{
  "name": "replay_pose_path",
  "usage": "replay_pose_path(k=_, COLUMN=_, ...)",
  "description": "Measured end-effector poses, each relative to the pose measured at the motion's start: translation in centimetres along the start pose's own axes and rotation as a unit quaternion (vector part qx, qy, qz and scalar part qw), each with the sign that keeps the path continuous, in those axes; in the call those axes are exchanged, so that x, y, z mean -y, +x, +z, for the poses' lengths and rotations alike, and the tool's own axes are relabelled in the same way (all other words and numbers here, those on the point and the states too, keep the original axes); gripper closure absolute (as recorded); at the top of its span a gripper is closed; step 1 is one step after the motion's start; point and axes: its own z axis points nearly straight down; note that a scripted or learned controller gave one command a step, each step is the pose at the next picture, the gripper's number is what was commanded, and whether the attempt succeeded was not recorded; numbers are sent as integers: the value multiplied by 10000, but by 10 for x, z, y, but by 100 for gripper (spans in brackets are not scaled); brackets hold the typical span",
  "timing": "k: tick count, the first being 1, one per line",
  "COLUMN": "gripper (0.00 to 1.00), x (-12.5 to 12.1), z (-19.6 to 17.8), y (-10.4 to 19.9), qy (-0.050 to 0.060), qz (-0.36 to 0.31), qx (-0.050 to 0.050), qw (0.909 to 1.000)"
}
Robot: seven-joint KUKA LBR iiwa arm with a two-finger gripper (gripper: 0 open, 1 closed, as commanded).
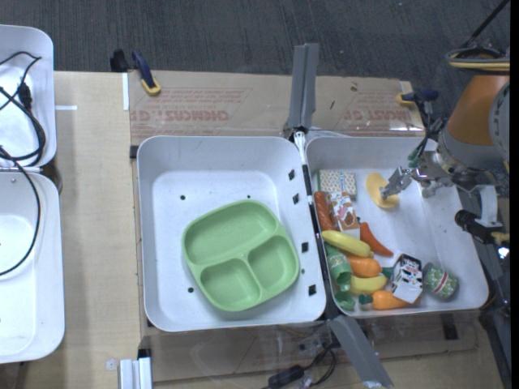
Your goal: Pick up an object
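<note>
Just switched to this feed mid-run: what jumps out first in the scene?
The pale green divided plate lying alone in the left bin draws the eye first. Next is the jumble of toy food along the left side and near edge of the right bin, including a yellow banana and an orange carrot. The gripper sits low at the bin's far side, right at a yellow piece.

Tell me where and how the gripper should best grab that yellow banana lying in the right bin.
Probably the banana's middle, from straight above, fingers closing across its narrow width. It lies flat and slanted; the hot dog crowds its upper-left end and the orange carrot sits below, so the midsection looks freest. The gripper is near the yellow slice.
</note>
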Motion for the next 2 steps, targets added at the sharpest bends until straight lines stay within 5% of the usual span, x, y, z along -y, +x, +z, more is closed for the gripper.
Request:
replay_pose_path(k=1, gripper=0, x=42, z=0, y=30, qy=10, qz=94, qx=17, qw=10000)
replay_pose_path(k=2, gripper=0, x=-14, z=1, y=21, qy=9, qz=-205, qx=21, qw=9998)
